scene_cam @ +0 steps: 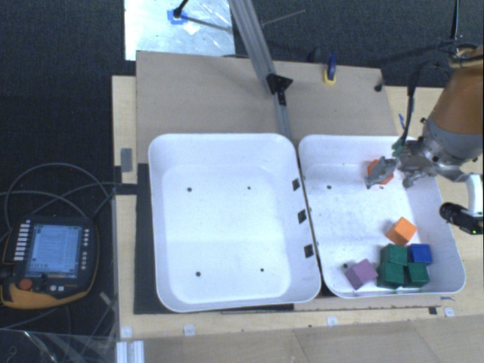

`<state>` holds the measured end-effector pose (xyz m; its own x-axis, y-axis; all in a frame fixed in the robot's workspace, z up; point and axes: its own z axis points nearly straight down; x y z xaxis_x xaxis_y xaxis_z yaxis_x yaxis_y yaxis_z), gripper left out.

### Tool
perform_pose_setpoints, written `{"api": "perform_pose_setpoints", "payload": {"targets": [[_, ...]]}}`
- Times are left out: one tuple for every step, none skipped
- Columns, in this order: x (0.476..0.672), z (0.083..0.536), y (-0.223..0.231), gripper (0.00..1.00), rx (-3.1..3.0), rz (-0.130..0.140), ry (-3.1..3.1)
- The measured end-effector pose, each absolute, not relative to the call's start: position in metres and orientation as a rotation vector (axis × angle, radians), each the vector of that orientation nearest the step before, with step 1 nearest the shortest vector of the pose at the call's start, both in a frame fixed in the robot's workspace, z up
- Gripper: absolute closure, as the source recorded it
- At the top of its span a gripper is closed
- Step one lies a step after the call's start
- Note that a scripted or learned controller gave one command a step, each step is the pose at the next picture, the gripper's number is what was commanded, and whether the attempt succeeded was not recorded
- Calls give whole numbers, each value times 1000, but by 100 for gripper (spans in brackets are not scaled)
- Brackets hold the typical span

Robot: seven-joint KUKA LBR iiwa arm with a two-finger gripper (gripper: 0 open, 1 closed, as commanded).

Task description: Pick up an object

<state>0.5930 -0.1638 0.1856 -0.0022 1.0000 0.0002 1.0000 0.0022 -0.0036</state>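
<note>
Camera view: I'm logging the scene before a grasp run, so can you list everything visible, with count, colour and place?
White bins: two, side by side on the bench.
Orange block: one, right bin, near side.
Blue block: one, right bin, near right corner.
Green blocks: a cluster, count unclear, beside the blue one.
Purple block: one, right bin, near edge.
Orange-grey object: one, right bin, far part, at the jaws.
Teach pendant: one, grey and yellow, on the floor at left.
Clamp: one, blue and yellow, bench's far edge.
Gripper: one, grey, over the right bin.
Arm: one, orange-banded, from the right.
</note>
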Motion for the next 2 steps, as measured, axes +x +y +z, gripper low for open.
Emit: {"api": "perform_pose_setpoints", "payload": {"targets": [[597,124,-162,0,-2216,4,-2222],[597,89,-162,0,-2218,2,-2224]]}}
